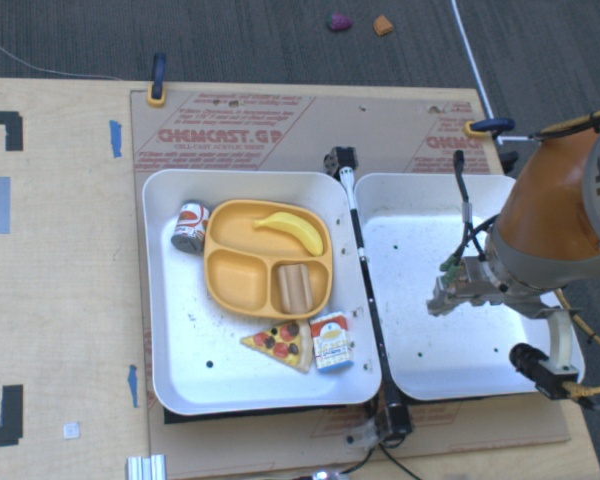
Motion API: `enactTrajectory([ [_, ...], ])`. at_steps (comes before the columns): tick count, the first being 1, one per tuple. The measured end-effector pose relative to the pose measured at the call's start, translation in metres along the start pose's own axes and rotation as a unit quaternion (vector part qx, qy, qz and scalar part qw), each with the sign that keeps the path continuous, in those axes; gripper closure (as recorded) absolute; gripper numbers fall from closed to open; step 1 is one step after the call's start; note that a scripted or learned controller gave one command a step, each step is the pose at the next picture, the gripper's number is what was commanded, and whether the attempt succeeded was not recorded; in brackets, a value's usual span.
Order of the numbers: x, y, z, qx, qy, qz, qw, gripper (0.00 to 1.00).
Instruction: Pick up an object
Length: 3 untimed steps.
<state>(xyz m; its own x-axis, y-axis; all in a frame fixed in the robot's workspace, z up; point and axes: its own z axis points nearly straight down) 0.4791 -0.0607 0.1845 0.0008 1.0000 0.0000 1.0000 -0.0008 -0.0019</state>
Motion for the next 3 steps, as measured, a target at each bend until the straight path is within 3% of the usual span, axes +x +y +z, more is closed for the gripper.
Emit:
enactTrajectory([
  [1, 0.069, 0.017, -0.019, -0.002, 0.000, -0.001, 1.0000, 1.00],
  [2, -0.004, 0.001, -0.026, -0.001, 0.000, 0.000, 1.0000, 1.00],
  [3, 0.074, 0.001, -0.036, -0.003, 0.000, -0.001, 1.0000, 1.00],
])
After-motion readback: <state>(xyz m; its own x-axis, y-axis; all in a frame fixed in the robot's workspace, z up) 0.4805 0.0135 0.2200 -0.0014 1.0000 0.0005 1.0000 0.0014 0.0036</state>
